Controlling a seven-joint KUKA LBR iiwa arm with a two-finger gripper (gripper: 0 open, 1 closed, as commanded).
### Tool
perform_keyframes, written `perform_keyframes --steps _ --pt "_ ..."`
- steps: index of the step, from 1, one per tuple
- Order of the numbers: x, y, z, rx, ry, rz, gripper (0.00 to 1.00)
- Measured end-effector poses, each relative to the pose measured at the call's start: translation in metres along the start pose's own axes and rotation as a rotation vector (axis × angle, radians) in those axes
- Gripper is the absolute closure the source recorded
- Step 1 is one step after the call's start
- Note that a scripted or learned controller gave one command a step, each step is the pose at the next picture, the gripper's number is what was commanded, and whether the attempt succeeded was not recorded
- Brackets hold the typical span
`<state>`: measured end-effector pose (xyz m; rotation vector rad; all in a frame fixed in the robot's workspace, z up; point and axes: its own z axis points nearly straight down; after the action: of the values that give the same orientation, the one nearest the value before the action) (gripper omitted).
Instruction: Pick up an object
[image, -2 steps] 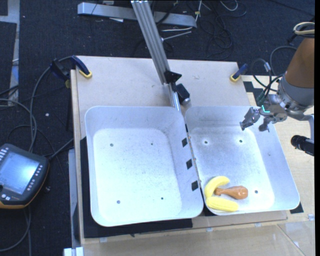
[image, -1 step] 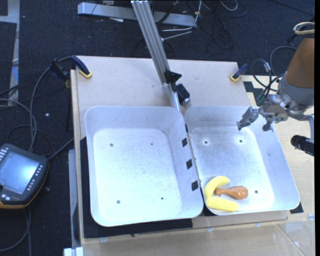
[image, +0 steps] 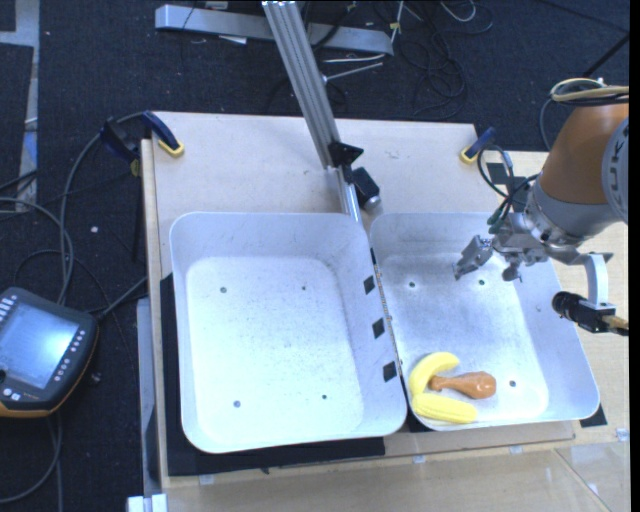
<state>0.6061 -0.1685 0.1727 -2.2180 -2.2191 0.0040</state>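
A yellow banana (image: 436, 390) lies curled in the near left corner of the right bin (image: 450, 300). An orange-brown toy drumstick (image: 470, 384) rests against it, pointing right. My gripper (image: 492, 262) hangs over the back half of the right bin, well behind both objects and a little to their right. Its fingers (image: 470, 258) are spread apart with nothing between them.
The left bin (image: 270, 330) lies beside the right one, sharing a raised middle wall (image: 378, 310). A slanted aluminium camera post (image: 315, 100) rises from the bench behind the bins. A teach pendant (image: 38, 350) lies on the floor at the far left.
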Motion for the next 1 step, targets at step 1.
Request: perform_keyframes --steps 1 --pt "0.0029 -0.0008 0.0426 -0.001 0.000 0.000 0.00"
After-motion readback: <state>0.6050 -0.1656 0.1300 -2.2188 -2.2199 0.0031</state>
